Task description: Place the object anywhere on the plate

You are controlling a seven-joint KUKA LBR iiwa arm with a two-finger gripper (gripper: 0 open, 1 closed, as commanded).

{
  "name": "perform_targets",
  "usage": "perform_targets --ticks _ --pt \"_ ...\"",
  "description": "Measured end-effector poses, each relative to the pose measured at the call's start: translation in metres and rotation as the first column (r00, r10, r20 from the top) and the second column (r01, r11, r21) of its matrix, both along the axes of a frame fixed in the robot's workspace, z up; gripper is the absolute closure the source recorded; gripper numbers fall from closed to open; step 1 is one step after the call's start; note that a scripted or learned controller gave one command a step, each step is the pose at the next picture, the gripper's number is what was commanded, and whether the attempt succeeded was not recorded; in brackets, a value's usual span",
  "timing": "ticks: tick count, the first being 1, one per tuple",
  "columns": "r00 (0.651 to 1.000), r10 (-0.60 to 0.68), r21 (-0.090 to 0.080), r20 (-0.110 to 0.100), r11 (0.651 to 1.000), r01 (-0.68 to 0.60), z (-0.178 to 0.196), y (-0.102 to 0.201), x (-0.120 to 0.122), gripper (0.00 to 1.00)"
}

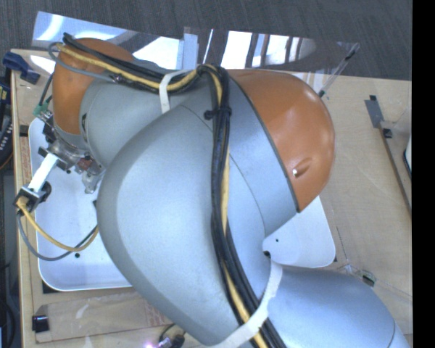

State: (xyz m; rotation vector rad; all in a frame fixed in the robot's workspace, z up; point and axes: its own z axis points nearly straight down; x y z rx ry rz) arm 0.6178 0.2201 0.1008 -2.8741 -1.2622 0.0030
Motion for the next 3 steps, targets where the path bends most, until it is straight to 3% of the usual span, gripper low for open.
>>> perform_targets --ticks 1,2,3 --pt "1.000 0.011 0.000 0.001 1.000 -0.011 0.035 0.001 0.024 0.00" --pt "0.981 0.192 0.001 0.003 0.981 -0.192 0.083 0.001 0.030 0.00" --pt "0.998 0.065 -0.003 -0.005 0.998 -0.065 -0.011 -0.002 -0.036 0.00"
